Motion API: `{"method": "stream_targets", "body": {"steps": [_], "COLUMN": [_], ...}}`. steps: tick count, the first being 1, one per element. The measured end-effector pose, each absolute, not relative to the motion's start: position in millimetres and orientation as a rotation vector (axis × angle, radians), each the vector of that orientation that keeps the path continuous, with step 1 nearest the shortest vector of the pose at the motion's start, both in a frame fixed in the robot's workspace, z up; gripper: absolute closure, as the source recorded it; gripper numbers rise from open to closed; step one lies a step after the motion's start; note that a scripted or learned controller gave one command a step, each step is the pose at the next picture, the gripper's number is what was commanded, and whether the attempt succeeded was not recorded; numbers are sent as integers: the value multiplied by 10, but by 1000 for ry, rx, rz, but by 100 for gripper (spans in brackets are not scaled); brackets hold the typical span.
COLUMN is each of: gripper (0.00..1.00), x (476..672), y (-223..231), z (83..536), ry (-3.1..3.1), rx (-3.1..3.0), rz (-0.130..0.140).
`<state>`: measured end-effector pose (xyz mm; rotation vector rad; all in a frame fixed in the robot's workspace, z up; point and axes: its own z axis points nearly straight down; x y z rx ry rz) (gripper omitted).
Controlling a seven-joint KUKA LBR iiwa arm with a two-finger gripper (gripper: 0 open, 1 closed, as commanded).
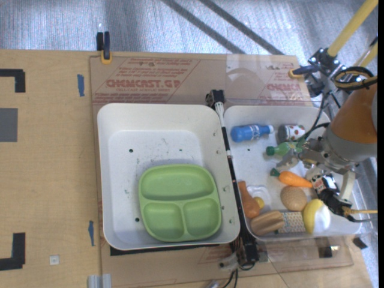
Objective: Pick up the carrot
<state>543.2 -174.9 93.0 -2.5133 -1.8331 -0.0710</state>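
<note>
You are looking down at a slant on a table point(48, 179) that carries two shallow white bins side by side. The left bin point(114, 131) holds a green divided plate point(180, 201). The right bin point(255, 152) is crowded with small play-food items.

The carrot point(295, 179) lies on its side near the middle of the right bin, orange, with its green stub pointing left. Just below it, and close to touching, sits a brown potato point(293, 198). A yellow lemon point(312, 215) lies to the potato's lower right, and a bread roll point(267, 222) to its lower left. A blue bottle point(251, 132) lies near the bin's top edge, well apart from the carrot.

The arm reaches in from the right, and the gripper point(318, 170) hovers just beside the carrot's thick end. Dark cables and metal parts clutter that spot, so you cannot tell how wide the gripper stands or whether anything sits in it; the carrot appears to rest freely on the bin floor.

The main risk is crowding. If the gripper descends off-centre, it could catch the potato instead, or nudge the carrot so it rolls aside. The carrot's tapered, smooth body could also slip free on closing.
</note>
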Motion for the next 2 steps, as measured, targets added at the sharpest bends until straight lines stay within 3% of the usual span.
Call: {"method": "stream_targets", "body": {"steps": [1, 2], "gripper": [0, 100], "x": [5002, 5008], "y": [-1517, -1568], "z": [892, 1003], "ry": [-1830, -1829], "rx": [-2561, -2577], "rz": [-18, -14]}}
